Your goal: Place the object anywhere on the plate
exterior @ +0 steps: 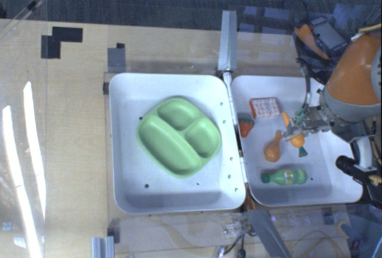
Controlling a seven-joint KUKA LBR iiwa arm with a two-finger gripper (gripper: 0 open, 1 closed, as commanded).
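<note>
My arm (352, 80) comes in from the right, its orange band bulking at the frame's edge with grey below it. The wrist points leftward and down. The gripper (296, 128) hangs low at its end, small and cluttered from here; I can't make out the fingertips clearly.

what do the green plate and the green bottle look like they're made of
The green plate looks like moulded plastic with a matte finish: uniform colour, soft rounded dividers, only dull highlights. The green bottle also looks plastic, slightly glossier, with a yellow label; probably a toy, though the view is too coarse to be sure.
</note>
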